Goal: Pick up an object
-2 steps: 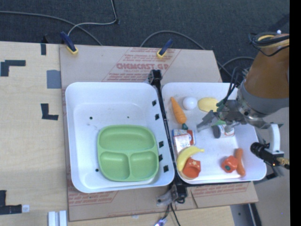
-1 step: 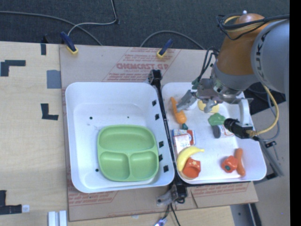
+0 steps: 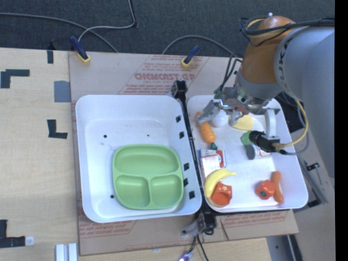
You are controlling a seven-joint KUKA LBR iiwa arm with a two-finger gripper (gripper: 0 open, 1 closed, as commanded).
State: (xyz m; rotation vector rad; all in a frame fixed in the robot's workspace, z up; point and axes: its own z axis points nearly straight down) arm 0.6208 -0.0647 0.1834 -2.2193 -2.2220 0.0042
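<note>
Camera view: two white bins (image 3: 87,113) are seen on the desk (image 3: 32,140).
One green tray (image 3: 147,176), one banana (image 3: 216,179) and one carrot (image 3: 207,132) are counted; the pincer's (image 3: 231,113) opening cannot be told.

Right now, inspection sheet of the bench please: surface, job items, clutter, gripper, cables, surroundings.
Surface: cardboard sheet on a wooden bench, under two white bins.
Job's things: right bin holds a carrot, banana, red pepper, an orange-red piece, a yellow piece and a small packet.
Clutter: green divided plate in the left bin.
Grippers: gripper low over the right bin's far end; finger state unclear.
Cables: grey cable behind the bins.
Surroundings: two blue-yellow clamps on the cardboard's far edge.
</note>
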